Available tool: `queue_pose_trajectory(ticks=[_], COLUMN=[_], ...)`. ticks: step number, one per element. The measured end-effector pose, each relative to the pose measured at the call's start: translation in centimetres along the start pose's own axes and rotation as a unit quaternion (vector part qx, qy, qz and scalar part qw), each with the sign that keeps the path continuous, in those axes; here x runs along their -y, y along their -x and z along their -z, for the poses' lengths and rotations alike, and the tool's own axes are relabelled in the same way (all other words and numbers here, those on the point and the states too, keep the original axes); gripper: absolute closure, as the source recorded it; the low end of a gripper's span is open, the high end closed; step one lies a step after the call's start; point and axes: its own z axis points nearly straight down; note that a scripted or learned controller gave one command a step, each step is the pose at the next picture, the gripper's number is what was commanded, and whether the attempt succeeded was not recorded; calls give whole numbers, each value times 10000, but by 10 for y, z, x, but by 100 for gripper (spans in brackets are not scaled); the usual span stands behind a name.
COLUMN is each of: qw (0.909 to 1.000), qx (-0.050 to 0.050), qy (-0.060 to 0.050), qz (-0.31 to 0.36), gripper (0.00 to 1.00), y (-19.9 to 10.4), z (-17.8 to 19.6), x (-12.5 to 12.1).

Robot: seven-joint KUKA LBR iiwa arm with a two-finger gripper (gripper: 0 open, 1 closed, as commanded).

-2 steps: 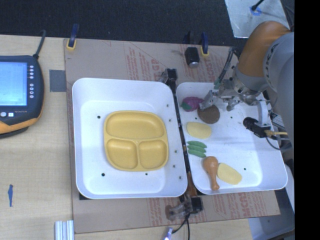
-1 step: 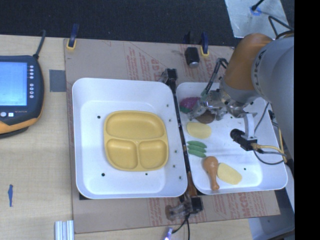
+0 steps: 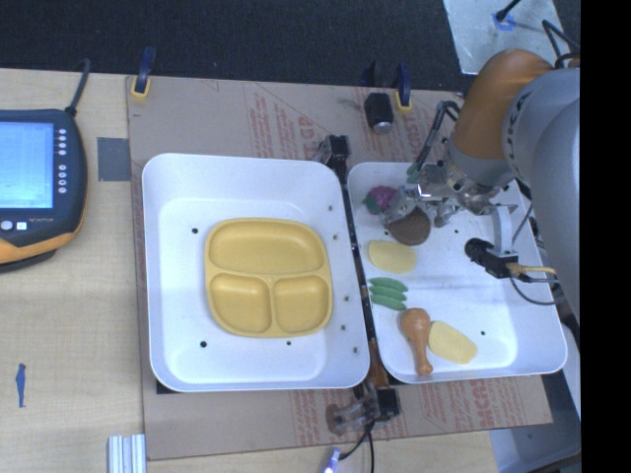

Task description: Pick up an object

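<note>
1. The gripper (image 3: pixel 419 203) hangs low over the far-left corner of the right bin (image 3: pixel 493 358), just above a brown rounded object (image 3: pixel 410 230) and beside a purple-and-green piece (image 3: pixel 380 201). Whether its claw is spread or closed cannot be told from this angle, and nothing can be seen held in it.
2. The brown object, the likely target, looks like a small plastic toy: probably light, stiff and smooth, so it may slip or roll. Its sides, across the narrow width, seem the best hold.
3. It appears nearly round, with no clear long axis or pointing direction.
4. Other candidates lie toward the near edge: a pale yellow piece (image 3: pixel 392 256), a green pod (image 3: pixel 386 293), a drumstick (image 3: pixel 418 337) with its long axis running near-to-far, and another yellow piece (image 3: pixel 452 342).
5. The left bin (image 3: pixel 168 264) carries a yellow divided tray (image 3: pixel 268 275).
</note>
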Motion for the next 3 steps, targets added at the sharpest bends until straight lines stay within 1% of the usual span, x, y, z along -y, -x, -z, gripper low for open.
queue_pose_trajectory(ticks=[1,2,3], qw=[10000,10000,9999], qx=[45,33,18], qy=[9,38,135], qz=[-23,-10,-8], gripper=[0,100,100], y=[-21,-22,-96], z=[1,12,104], x=[2,1,25])
